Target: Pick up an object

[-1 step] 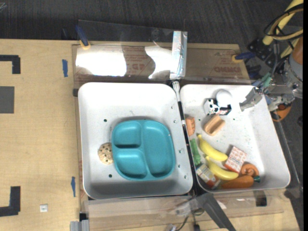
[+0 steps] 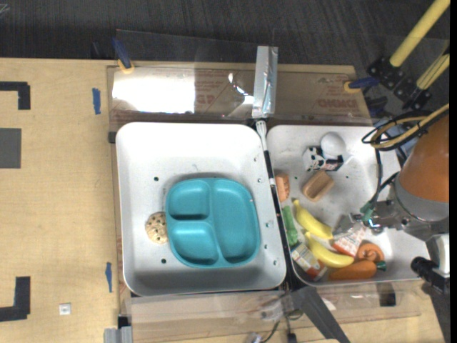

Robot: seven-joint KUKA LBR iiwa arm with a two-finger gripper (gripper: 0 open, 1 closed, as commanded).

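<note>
The right bin [image 2: 357, 145] holds a jumble of toy food. Two yellow bananas [image 2: 314, 224] [image 2: 333, 254] lie near its left wall, with an orange carrot [image 2: 353, 269] and a red tomato [image 2: 370, 252] at the front. A tan block [image 2: 318, 185], a black-and-white cow figure [image 2: 316, 159] and a white ball [image 2: 333, 144] sit farther back. My gripper [image 2: 365, 219] reaches in from the right, low over a red-and-white packet [image 2: 348, 243] just right of the bananas. Nothing is visibly lifted.
The left bin [image 2: 143, 148] carries a teal divided plate [image 2: 212, 221] with a speckled cookie [image 2: 156, 227] at its left. A green stick [image 2: 289, 224] and a salmon piece [image 2: 283, 186] lie along the divider wall. Cables and a yellow pole [image 2: 421, 23] stand at the back right.
</note>
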